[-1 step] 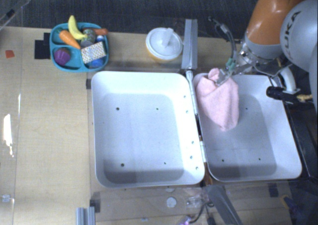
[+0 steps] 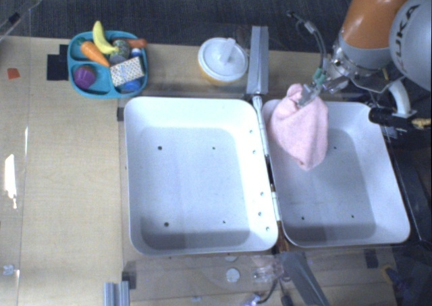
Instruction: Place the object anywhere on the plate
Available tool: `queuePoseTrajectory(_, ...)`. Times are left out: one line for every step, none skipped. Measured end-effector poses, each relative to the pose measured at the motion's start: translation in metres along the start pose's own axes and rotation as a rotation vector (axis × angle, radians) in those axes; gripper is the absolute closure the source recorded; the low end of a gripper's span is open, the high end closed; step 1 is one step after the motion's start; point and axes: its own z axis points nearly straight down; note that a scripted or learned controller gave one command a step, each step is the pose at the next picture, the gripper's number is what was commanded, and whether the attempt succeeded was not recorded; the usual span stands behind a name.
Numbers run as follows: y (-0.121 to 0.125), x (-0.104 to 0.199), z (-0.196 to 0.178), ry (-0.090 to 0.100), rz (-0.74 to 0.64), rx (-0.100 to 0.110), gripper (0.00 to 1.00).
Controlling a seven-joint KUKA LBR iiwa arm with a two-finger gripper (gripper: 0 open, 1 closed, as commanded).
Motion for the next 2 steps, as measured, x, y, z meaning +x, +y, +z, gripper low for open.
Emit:
queuePoseTrajectory(0.003, 0.053, -0.012, 0.002, -0.403, 0.000, 1.00)
queuePoseTrajectory(-0.002, 0.100, -0.013, 0.002, -0.806, -0.001, 1.00)
